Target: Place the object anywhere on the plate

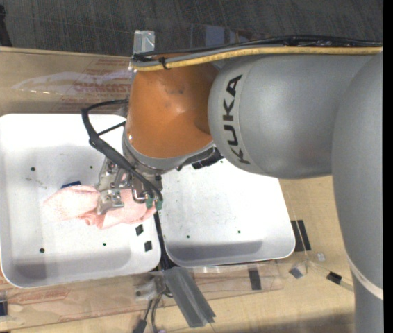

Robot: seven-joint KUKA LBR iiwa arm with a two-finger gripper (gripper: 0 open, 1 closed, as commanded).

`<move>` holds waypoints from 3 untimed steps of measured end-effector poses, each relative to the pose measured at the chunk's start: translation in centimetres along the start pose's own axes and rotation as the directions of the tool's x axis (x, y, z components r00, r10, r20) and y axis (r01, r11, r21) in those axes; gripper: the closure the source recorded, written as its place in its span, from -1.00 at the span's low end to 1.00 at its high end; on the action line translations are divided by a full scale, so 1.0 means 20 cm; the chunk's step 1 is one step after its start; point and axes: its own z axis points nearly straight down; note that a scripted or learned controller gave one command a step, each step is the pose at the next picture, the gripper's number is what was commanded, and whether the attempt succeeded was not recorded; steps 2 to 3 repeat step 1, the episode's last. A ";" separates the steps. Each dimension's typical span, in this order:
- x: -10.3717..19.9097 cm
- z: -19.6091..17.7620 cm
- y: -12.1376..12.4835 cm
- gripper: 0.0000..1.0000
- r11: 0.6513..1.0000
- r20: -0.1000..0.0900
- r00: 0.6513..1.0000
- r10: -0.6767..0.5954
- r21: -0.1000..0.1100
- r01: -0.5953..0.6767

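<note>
1. Arm (266, 109): grey KUKA reaching in from the right, big elbow/link across the upper middle of the view, orange band (165, 109) just above the wrist. Wrist points down and left, over the inner edge of the left bin. Prob. posed that way to come at the object from above.
2. Left bin (16, 186): shallow, white, holds the pink thing. Right bin (231, 214) sits beside it, rims touching at centre; its upper part is under the arm.
3. Pink object (78, 203): soft, flattish, crumpled, looks like cloth or a floppy plate-like item, can't say which. Lies on the left bin's floor, right-of-centre, its right end under the gripper.
4. Gripper (116, 196): low, on or just above the object's right end. Claw state: cannot tell, metal parts too cluttered.
5. No distinct plate made out; small blue bit (71, 184) at the object's upper edge.
</note>
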 end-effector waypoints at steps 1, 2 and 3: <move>0.00 0.00 0.00 -1.00 1.000 0.001 1.000 0.000 0.000 0.000; 0.00 0.00 0.00 -1.00 1.000 0.001 1.000 0.000 0.000 0.000; 0.00 0.00 0.00 -1.00 1.000 0.001 1.000 0.000 0.000 0.000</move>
